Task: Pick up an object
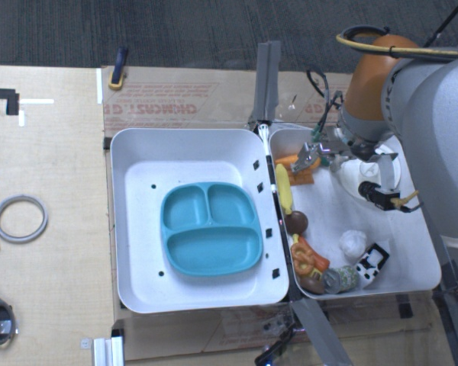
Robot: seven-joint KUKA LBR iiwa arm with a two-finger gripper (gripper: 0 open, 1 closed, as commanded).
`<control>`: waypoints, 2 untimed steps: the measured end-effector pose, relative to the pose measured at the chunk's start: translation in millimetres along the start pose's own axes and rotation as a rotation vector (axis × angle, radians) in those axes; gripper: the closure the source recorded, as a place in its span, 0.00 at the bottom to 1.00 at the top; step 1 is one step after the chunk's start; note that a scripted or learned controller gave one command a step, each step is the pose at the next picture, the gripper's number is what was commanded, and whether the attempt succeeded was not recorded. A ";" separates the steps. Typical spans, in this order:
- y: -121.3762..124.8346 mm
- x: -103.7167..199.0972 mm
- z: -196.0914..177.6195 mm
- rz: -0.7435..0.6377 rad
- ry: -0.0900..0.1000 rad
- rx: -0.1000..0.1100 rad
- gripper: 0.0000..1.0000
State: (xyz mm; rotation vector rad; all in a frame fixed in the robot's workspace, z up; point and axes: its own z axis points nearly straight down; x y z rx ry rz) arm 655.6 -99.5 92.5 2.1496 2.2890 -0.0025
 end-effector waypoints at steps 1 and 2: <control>0.0 0.0 -9.4 -0.004 -0.003 0.002 1.00; -17.8 -60.9 -14.0 -0.056 0.000 0.000 1.00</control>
